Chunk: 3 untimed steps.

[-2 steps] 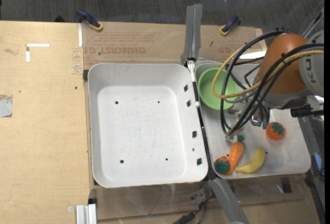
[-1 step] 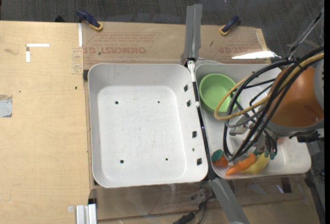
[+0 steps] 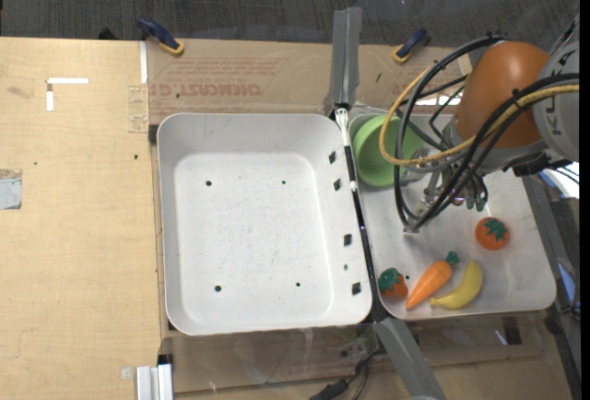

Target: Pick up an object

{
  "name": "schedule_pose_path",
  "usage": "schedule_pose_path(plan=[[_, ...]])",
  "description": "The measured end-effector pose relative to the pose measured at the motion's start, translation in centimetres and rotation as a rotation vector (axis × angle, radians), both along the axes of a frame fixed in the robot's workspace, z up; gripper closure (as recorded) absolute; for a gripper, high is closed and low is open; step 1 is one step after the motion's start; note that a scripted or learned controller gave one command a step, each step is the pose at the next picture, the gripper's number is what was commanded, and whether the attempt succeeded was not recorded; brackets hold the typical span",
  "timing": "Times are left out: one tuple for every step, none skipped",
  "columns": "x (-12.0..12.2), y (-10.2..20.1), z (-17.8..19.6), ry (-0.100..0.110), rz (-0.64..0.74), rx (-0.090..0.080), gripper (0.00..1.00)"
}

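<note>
Camera view, nearest edge first: along the front of the right bin [image 3: 525,297], a strawberry [image 3: 394,284] by the divider, an orange carrot [image 3: 430,282] slanted just right of it, a yellow banana [image 3: 462,288] touching the carrot's right side. Slightly farther back, an orange-red tomato with green top [image 3: 492,233] alone toward the right wall. Beyond that, near the bin's middle, the gripper [image 3: 419,216] low over bare white floor, apart from every toy; cannot tell from the cables and wrist whether open or shut. Farther back, a green bowl [image 3: 373,149] in the rear left corner, partly behind yellow and black cables [image 3: 410,126]. Orange band [image 3: 498,94] above, at right. Left bin [image 3: 258,223] alongside, on the wooden bench [image 3: 64,205]
</note>
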<state>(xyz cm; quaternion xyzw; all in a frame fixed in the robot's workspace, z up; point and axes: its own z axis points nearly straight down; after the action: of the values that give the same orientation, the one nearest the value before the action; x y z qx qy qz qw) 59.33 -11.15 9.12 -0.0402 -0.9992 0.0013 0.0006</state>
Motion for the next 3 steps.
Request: schedule_pose_path(plan=[[-11.5,-0.7,0.1,-0.007,-0.227,0.002,0.00],[-11.5,-7.5,10.9,-0.005,-0.337,0.001,0.00],[-11.6,0.9,0.0,-0.003,-0.466,0.002,0.00]])
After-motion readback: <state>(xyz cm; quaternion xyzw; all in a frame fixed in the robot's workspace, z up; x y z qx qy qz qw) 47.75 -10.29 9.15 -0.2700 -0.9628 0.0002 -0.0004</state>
